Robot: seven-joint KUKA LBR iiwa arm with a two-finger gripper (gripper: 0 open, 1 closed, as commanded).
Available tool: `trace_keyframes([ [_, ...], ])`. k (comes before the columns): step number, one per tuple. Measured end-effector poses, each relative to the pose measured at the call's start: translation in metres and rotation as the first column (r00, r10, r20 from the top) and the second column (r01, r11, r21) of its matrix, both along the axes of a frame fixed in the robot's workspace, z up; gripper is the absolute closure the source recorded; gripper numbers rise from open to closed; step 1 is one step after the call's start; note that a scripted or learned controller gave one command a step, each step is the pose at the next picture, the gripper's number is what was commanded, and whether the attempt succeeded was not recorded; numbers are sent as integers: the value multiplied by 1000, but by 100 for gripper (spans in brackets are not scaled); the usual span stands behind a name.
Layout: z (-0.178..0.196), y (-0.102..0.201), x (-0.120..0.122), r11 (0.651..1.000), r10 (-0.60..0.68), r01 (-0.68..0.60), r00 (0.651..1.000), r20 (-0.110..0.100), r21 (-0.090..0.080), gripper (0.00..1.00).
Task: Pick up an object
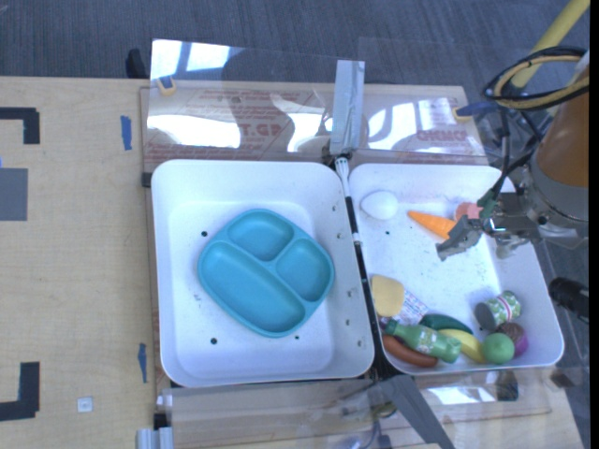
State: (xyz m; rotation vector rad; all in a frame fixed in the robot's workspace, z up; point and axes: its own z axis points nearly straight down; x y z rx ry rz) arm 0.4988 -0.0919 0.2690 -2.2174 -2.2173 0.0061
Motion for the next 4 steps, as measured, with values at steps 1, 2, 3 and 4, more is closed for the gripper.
trace_keyframes([
  [1, -21, -33, 82, 996, 88, -88, 996, 5, -2, 0],
  [2, -94, -67, 113, 994, 108, -108, 994, -2, 1, 0],
  [3, -183, -66, 130, 993, 117, -117, 993, 10, -2, 0],
  [4, -174, -66, 131, 993, 116, -116, 993, 11, -2, 100],
])
